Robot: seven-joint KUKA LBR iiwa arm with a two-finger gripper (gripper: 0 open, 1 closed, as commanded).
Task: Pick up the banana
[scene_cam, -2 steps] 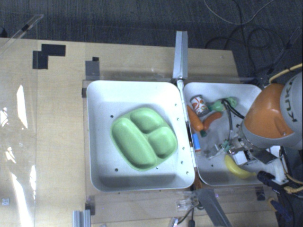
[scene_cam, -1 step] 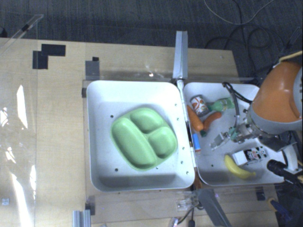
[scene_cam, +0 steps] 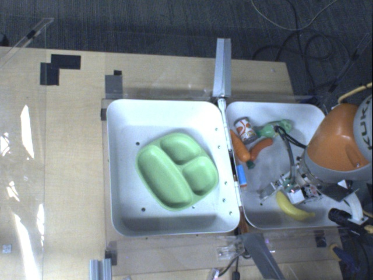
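A: Camera view — the banana [scene_cam: 294, 207] is seen lying flat on the floor of the right bin [scene_cam: 265, 212], in its near right corner, close to the near wall. The gripper [scene_cam: 289, 185] is placed just above it, at the banana's far left end, with the orange-banded wrist of the arm [scene_cam: 338, 144] behind it to the right.

B: Which step is judged to be in hand?

A: The approach, it is judged — the gripper is set over the fruit, but no lift is shown. Whether the gripper is open or closed cannot be told, as its lower part is hidden in a tangle of small parts, and nothing can be confirmed as held.

B: And the banana's lie?

A: Its long axis is run from far left to near right, on a shallow slant. One tip is pointed up toward the gripper, the other toward the bin's near right corner; the curve is bowed toward the near wall.

B: What is called for next?

A: A grasp across the short width of the fruit is judged to be needed, nearer its middle than its tip, followed by a straight lift. Care is advised, since the near wall is close by. The carrot [scene_cam: 240, 149], the can [scene_cam: 245, 129] and the green plate [scene_cam: 176, 169] in the left bin [scene_cam: 119, 174] are well apart and need not be disturbed.
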